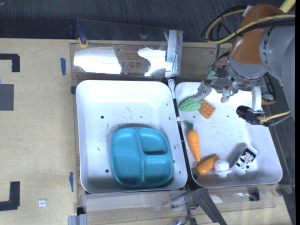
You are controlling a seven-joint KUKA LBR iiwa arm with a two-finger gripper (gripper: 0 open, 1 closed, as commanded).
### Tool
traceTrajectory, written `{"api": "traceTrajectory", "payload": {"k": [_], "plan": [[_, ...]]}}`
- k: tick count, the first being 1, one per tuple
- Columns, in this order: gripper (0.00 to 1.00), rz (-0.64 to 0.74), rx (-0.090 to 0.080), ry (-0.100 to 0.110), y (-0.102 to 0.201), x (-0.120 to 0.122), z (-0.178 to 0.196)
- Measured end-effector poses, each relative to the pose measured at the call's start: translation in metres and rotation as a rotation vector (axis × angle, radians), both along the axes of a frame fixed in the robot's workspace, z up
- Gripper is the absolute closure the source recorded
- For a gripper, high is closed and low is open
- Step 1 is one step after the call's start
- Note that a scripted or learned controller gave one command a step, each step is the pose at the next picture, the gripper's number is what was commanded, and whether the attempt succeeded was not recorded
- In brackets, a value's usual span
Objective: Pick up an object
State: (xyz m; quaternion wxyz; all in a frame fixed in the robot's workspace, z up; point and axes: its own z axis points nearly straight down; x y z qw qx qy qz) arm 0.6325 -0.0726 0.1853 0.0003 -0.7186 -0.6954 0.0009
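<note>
On the counter (pixel 37 125), two white bins sit side by side: the left bin (pixel 93 102) holds a blue tray (pixel 140 157), the right bin (pixel 262 149) the rest. The arm (pixel 262 36) reaches in, its tool (pixel 214 93) open above the bin's far end, one finger beside a green toy (pixel 189 104) that touches an orange waffle (pixel 207 109). Nearer lie a carrot (pixel 194 144), an orange piece (pixel 206 164), a white lump (pixel 222 168) and a small carton (pixel 245 159).

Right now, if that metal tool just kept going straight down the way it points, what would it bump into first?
Probably the green leafy toy or the orange waffle-textured square beside it in the right white bin; the tool hangs close above them, though depth is unclear.
</note>
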Motion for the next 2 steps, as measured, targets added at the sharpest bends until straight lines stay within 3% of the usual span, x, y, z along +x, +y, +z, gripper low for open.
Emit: {"api": "traceTrajectory", "payload": {"k": [1,2], "plan": [[0.00,0.088,-0.001,-0.005,-0.020,-0.001,-0.090],[0.00,0.202,0.000,-0.002,-0.036,-0.012,-0.072]]}}
